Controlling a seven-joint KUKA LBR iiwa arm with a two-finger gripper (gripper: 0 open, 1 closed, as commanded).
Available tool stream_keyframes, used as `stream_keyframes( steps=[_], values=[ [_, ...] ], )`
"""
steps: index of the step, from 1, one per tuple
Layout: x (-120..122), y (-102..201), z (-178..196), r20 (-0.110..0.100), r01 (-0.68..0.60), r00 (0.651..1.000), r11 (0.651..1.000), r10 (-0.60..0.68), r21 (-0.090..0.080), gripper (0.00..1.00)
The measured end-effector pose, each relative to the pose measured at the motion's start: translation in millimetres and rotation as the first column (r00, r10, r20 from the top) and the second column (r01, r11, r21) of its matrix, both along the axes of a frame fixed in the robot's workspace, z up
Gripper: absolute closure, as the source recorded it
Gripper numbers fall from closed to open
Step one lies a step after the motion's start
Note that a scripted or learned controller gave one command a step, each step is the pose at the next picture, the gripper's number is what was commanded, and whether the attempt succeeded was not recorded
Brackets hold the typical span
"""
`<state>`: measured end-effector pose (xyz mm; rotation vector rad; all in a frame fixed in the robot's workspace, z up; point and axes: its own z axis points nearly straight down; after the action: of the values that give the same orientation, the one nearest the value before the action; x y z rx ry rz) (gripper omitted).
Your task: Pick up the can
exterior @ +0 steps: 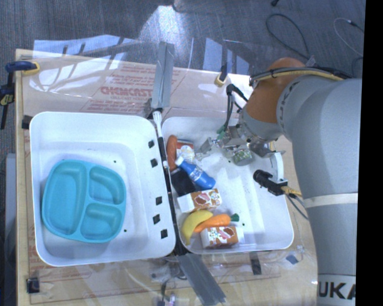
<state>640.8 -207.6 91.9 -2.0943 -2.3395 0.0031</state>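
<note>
Two white bins sit side by side on the tabletop (87, 83), so let's sweep across. The left bin (42, 131) carries a blue tray (83, 200) with compartments. Behind it, red print on the plastic sheet looks like "CHEMCAST", though it is faint. Over the divider, the right bin (270, 227) is crowded along its left side: a sausage (171, 148), a blue bottle (196, 172), a small printed carton (205, 198), a banana (194, 222), a carrot (213, 221) and a second carton (220, 236); their labels are too small to read. Now the business end: the pincer (232, 147) hangs low at the bin's far side, and right at its tip is a small greenish-grey round thing (241, 156) that I take to be the can. It looks to be at or under the pincer, a touch to its right, but its long axis is hidden. Whether the pincer is apart or together cannot be told from here. Far right, the grey arm (323, 154) shows the letters "UKA" low on its base.
</note>
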Motion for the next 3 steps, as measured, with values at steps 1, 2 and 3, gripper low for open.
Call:
stream_keyframes(
  steps=[1, 2, 3],
  values=[
    [0.0, 0.0, 0.0, 0.000, 0.000, 1.000, 1.000, 0.000, 0.000, 0.00],
    [0.0, 0.0, 0.0, 0.000, 0.000, 1.000, 1.000, 0.000, 0.000, 0.00],
    [16.6, -1.9, 40.0, 0.002, -0.043, 0.999, 0.999, 0.043, 0.000, 0.00]
  ],
)
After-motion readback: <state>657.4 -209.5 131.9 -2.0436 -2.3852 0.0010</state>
